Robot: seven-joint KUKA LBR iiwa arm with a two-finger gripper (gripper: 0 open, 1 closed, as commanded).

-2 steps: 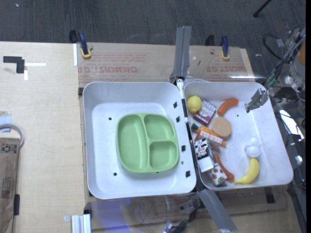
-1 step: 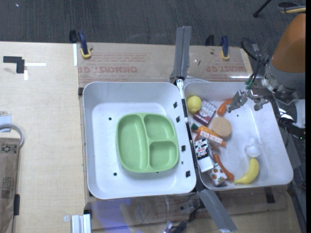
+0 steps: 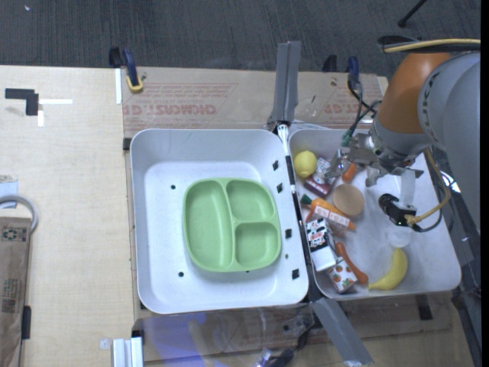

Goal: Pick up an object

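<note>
Camera view: grey arm with orange band (image 3: 409, 82) entering from upper right of frame, wrist bent down over right white bin (image 3: 432, 277). Two-finger gripper (image 3: 357, 161) low at upper part of that bin, over the clutter; open or closed impossible to tell from this angle, nothing visibly held.

Right bin contents: small yellow lemon (image 3: 305, 163) at upper left corner, round tan wooden bowl (image 3: 348, 201) just below gripper, orange-and-white carton (image 3: 331, 213) left of bowl, black-and-white patterned small box (image 3: 318, 239) below carton, orange carrot-shaped piece (image 3: 348, 262) lower centre, yellow banana (image 3: 390, 272) at lower right, red-labelled pack (image 3: 343, 280) at bottom edge.

Left white bin (image 3: 153, 205) at frame centre, with pale green three-compartment plastic plate (image 3: 231, 224) lying flat in the middle.

Light wooden bench (image 3: 61, 167) at left; brown paper bag (image 3: 14, 270) at lower left edge.
</note>
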